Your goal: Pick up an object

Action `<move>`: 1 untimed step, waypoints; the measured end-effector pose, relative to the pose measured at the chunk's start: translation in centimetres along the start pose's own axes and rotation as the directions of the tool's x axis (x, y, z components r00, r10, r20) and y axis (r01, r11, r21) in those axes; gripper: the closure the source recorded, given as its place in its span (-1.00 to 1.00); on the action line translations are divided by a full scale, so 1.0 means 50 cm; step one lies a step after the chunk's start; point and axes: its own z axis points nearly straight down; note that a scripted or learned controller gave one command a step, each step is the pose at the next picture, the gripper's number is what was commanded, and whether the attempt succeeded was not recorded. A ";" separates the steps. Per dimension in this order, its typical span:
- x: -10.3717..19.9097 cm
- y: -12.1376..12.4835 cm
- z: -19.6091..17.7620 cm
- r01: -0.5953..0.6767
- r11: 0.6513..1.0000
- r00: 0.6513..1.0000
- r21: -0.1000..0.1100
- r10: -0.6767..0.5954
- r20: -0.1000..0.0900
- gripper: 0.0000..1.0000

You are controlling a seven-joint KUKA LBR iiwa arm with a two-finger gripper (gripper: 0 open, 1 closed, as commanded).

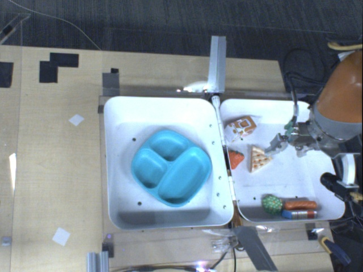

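In the right bin (317, 174) lie a pizza slice toy (260, 160), a small red-orange piece (236, 158), a white and orange waffle-like toy (241, 127), a green bumpy ball (272, 204) and an orange marker-like stick (299, 207). My gripper (279, 143) reaches in from the right and hovers just right of and above the pizza slice. Its fingers (274, 146) point left with a small gap between them, and nothing is between them.
The left bin (119, 152) holds a blue divided plate (171, 167). A metal post (218, 64) stands behind the divider between the bins. The arm's orange band (343, 86) and cables sit at the right edge.
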 end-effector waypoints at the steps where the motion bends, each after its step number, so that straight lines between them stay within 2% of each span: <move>1: -0.074 -0.032 -0.091 -0.085 0.996 0.996 -0.002 0.085 0.001 -1.00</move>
